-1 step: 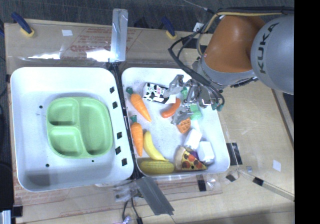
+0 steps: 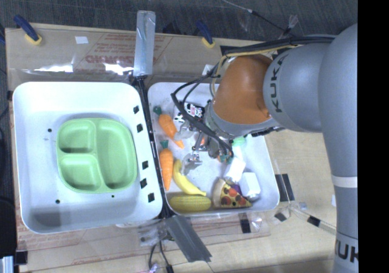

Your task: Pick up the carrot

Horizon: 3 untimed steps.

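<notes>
Two orange carrots lie in the right bin [image 2: 267, 162] near its left wall. One carrot [image 2: 167, 126] sits toward the back and the other carrot [image 2: 165, 168] lies lengthwise just in front of it. My gripper [image 2: 194, 155] hangs low over the middle of this bin, a short way right of both carrots. The metal parts at its tip are small and cluttered. No carrot is seen lifted. The orange wrist band [image 2: 243, 89] and grey arm cover the bin's back right part.
A yellow banana [image 2: 187, 183], a corn cob [image 2: 189, 203], a pizza slice [image 2: 230, 194] and a white block [image 2: 242, 179] crowd the right bin's front. The left bin [image 2: 30, 120] holds a green divided plate [image 2: 97, 154].
</notes>
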{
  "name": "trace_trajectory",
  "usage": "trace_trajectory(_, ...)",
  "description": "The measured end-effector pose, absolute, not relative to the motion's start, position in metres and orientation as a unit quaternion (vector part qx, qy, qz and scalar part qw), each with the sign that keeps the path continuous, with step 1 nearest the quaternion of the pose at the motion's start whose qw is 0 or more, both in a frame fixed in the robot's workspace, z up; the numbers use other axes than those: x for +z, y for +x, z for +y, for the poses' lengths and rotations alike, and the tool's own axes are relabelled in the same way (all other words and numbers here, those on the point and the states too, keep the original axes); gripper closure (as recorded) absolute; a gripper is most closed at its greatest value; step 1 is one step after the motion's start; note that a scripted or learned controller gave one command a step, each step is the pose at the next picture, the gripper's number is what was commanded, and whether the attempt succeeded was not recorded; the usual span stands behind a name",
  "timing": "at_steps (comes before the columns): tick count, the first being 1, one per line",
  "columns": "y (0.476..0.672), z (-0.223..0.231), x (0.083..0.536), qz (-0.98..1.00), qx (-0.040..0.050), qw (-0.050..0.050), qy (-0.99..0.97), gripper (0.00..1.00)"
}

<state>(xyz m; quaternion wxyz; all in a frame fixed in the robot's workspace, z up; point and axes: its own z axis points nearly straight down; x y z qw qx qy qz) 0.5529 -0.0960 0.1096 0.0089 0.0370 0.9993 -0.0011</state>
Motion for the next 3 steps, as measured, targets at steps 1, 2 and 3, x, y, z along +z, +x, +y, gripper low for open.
trace_trajectory(1,0.602,-0.097,0.093,0.992,-0.0007,0.001,0.127,0.0)
trace_trajectory(2,0.604,-0.095,0.105,0.992,-0.0007,0.003,0.122,1.0)
trace_trajectory(3,0.58,-0.02,0.194,0.962,0.0009,0.002,0.272,1.0)
